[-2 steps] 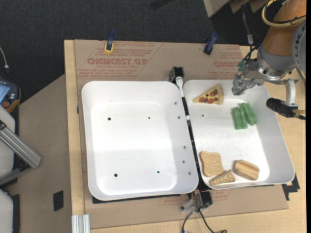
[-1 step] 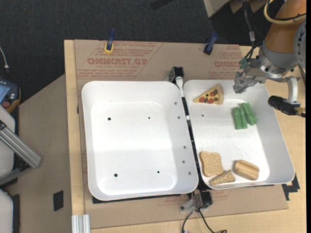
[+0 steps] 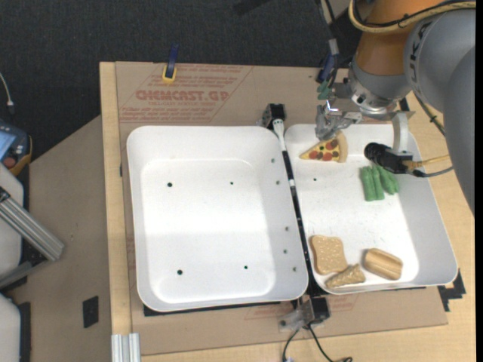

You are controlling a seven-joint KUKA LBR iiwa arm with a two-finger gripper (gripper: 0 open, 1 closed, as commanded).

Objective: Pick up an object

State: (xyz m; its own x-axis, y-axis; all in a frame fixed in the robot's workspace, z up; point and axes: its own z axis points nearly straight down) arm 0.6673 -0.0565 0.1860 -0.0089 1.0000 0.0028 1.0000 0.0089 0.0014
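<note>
Nearest to me, along the front rim of the right bin (image 3: 438, 225), I see three bread-coloured pieces clustered together: a squarish toast slice (image 3: 327, 253) with a speckled, matte face, a small tan wedge (image 3: 346, 277) leaning against its lower corner, and a rounded bread roll (image 3: 383, 264) with a smooth, glossy brown crust just beside them. The bin itself is shallow white plastic with rounded corners and a faintly dotted floor.

To its left, the left bin (image 3: 151, 202) has the same moulded shape, smooth and shiny, with a few small dark holes in its floor. Both bins sit on a flat sheet of brown cardboard (image 3: 196, 89) printed with red lettering, and a black strip runs between them.

Farther back in the right bin, a bundle of green beans (image 3: 375, 182) lies as ribbed, slim sticks, near the right wall. Beyond it to the left is the pizza slice (image 3: 325, 151), a flat triangle with a yellow surface and red and dark dots, lying near the bin's back-left corner.

The gripper (image 3: 330, 127) hangs directly over the slice's far edge, a metallic tool below the smooth orange band. I cannot tell whether it is parted or clamped, nor whether it touches the slice.
</note>
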